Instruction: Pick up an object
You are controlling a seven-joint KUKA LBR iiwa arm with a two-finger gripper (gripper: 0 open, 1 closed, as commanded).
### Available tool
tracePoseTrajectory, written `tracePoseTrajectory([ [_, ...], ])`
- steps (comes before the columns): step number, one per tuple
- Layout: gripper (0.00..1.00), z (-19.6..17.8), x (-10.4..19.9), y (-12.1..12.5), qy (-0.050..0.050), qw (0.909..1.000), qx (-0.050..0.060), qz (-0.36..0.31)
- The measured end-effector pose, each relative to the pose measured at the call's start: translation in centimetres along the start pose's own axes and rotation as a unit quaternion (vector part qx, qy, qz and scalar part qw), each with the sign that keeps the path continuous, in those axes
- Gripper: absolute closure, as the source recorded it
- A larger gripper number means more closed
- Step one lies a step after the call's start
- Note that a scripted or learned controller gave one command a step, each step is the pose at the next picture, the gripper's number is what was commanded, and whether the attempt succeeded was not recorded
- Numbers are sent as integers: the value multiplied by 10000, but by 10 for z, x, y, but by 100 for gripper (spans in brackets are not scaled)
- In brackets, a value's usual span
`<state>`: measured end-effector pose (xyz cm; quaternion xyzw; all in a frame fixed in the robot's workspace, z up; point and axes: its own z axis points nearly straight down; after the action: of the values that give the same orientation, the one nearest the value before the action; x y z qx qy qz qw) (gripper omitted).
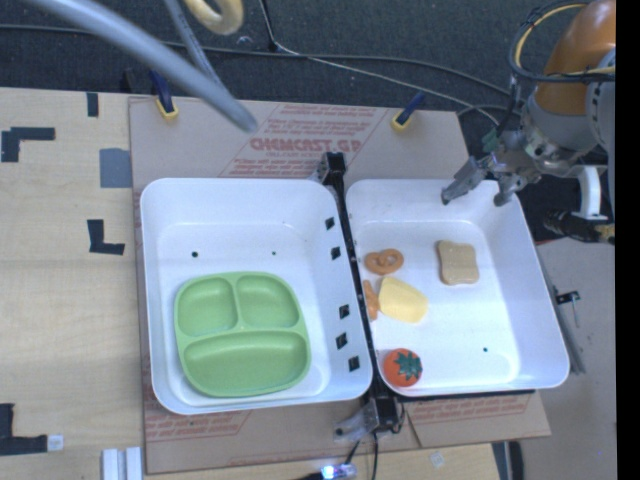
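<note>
Four food items lie in the right bin [520, 268]; end effector [478, 190], fingers spread, hovers unobstructed over its far rim.

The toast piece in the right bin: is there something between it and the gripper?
Nothing visible. The gripper is over the right bin's far edge, fingers open, and the toast piece lies just nearer on bare floor. The yellow item and pretzel lie off to the side.

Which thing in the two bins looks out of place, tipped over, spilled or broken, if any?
Nothing stands out. The green divided plate lies flat in the left bin. In the right bin the toast slice, yellow piece, pretzel and tomato lie loosely scattered, none damaged. The gripper hovers at that bin's far edge.
</note>
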<state>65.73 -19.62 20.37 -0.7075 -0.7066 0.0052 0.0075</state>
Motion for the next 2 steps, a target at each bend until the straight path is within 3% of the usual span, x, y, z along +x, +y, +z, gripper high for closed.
tracePoseTrajectory([
  [1, 0, -8, 1, 3, -12, 10000, -58, -18],
  [2, 0, 62, 3, 0, -7, 10000, -25, -19],
])
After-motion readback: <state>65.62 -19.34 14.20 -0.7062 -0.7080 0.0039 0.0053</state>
